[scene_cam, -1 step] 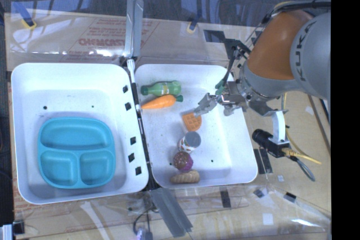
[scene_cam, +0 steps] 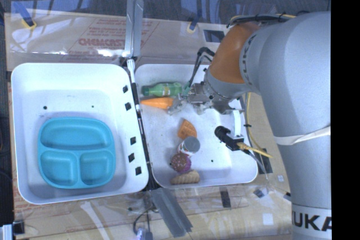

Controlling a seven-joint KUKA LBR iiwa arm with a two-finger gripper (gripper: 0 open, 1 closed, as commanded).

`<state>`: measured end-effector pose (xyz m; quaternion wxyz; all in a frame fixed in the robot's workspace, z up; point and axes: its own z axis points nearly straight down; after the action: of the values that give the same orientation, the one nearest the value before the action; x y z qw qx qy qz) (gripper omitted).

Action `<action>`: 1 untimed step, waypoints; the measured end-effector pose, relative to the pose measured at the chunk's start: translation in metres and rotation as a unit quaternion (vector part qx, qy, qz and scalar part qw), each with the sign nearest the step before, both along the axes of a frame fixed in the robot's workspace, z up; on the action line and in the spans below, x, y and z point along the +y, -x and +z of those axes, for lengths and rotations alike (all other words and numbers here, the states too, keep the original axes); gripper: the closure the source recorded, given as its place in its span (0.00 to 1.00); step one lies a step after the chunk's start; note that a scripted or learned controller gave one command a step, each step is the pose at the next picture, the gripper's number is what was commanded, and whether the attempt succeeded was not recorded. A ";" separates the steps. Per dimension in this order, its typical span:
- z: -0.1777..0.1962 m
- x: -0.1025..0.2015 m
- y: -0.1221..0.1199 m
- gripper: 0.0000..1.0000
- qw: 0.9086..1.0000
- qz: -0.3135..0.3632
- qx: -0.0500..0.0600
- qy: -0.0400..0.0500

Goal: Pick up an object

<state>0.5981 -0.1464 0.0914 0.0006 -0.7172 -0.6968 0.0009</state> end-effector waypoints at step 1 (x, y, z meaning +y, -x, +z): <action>-0.001 0.000 0.087 0.00 0.999 -0.034 0.001 -0.001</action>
<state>0.5108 -0.1461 0.0908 0.0023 -0.7408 -0.6718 0.0012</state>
